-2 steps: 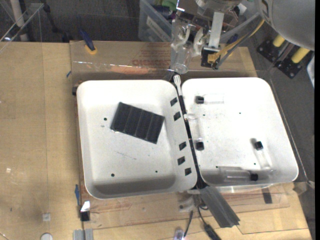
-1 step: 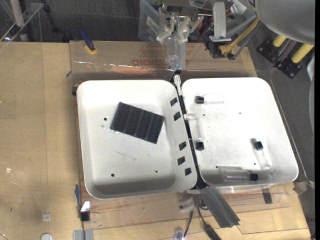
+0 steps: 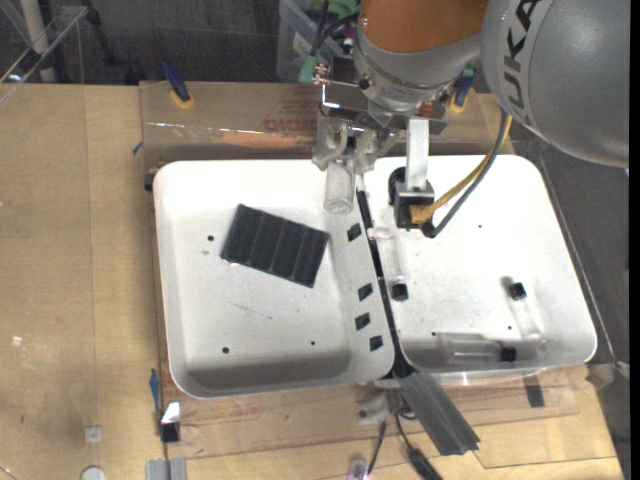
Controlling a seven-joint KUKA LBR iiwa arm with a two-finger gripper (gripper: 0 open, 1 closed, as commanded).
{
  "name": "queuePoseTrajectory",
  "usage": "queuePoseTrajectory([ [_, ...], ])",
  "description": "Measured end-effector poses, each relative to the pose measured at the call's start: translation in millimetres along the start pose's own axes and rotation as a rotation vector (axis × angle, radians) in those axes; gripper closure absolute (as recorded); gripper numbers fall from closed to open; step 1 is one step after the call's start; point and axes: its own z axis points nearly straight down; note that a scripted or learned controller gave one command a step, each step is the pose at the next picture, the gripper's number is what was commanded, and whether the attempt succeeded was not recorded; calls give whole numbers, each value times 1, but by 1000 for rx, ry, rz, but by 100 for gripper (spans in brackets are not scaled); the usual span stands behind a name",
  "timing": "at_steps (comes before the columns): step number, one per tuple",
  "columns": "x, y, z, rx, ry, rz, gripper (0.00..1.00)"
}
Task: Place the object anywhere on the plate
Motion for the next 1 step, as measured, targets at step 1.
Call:
queuePoseTrajectory([
  [1, -22, 68, 8, -4, 0, -76, 100],
])
